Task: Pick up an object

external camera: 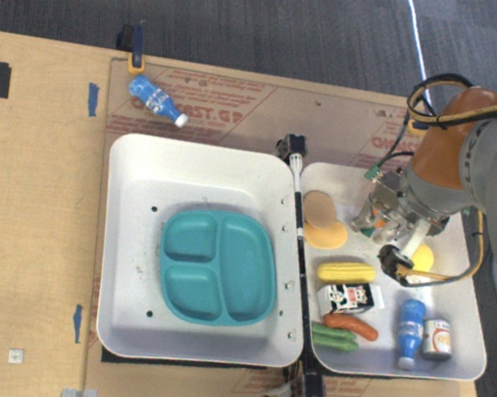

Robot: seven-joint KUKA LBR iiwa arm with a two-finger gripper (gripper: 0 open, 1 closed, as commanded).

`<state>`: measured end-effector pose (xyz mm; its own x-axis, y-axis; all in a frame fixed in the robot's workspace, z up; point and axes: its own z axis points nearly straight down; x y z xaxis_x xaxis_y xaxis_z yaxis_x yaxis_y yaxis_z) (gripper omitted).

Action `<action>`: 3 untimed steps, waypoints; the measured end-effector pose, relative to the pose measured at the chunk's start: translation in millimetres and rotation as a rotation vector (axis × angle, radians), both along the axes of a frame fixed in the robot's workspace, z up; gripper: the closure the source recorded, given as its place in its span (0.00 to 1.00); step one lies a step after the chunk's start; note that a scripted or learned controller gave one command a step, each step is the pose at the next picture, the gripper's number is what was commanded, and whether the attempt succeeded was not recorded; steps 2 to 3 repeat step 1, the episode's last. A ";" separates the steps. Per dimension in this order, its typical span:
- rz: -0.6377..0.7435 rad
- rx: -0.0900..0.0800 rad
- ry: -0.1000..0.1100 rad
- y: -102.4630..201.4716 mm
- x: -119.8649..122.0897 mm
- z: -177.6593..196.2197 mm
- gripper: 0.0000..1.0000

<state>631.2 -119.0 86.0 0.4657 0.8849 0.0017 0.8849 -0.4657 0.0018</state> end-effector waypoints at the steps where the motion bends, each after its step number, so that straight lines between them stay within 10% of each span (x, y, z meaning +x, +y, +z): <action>1: 0.121 0.000 0.001 35.9 -31.1 99.2 1.00; 3: 0.121 0.000 0.001 35.9 -31.1 99.2 1.00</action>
